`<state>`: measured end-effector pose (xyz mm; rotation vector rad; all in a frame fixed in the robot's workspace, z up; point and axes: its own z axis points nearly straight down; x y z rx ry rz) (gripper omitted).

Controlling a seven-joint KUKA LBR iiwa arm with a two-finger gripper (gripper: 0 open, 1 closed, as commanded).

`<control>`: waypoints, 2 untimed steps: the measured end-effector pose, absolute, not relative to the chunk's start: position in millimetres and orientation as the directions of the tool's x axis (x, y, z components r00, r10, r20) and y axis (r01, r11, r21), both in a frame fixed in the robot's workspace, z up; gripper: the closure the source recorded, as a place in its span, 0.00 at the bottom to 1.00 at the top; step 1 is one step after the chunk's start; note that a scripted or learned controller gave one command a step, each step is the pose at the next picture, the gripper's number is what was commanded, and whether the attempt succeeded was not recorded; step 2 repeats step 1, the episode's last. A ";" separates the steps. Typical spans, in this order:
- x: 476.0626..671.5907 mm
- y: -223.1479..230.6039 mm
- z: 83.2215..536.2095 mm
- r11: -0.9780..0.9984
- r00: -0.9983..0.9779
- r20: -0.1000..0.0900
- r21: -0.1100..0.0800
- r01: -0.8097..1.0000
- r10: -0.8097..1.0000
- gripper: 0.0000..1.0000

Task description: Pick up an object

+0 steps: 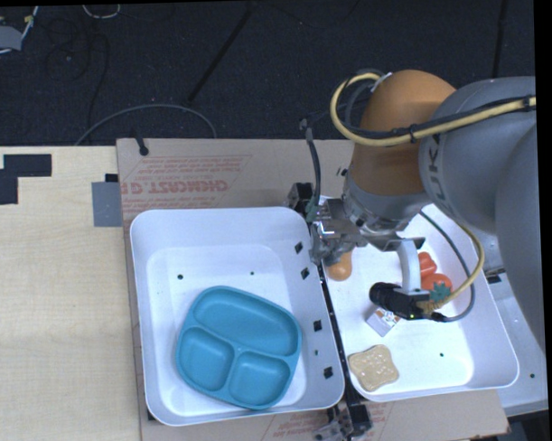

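My gripper (334,249) hangs over the left edge of the right bin (484,366), close to the divider between the bins. A small tan-orange rounded object (340,269) sits right under it, partly covered by the gripper body. Whether they touch is unclear. A toast-shaped beige piece (373,367) lies at the bin's front. A small white and grey block (382,322) rests near the middle. A red and orange object (431,273) lies to the right, partly behind a cable.
The left bin (151,265) holds a blue divided plate (237,346). The arm's orange band (404,120) and grey body cover the right bin's back right. A black and yellow cable loop (414,302) hangs over that bin's middle. Cardboard lies beneath both bins.
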<state>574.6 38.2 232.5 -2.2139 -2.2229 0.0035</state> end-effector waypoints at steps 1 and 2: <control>589.9 87.5 222.6 0.005 -0.005 0.001 -0.003 1.000 1.000 1.00; 589.9 87.5 222.6 0.005 -0.005 0.001 -0.003 1.000 1.000 1.00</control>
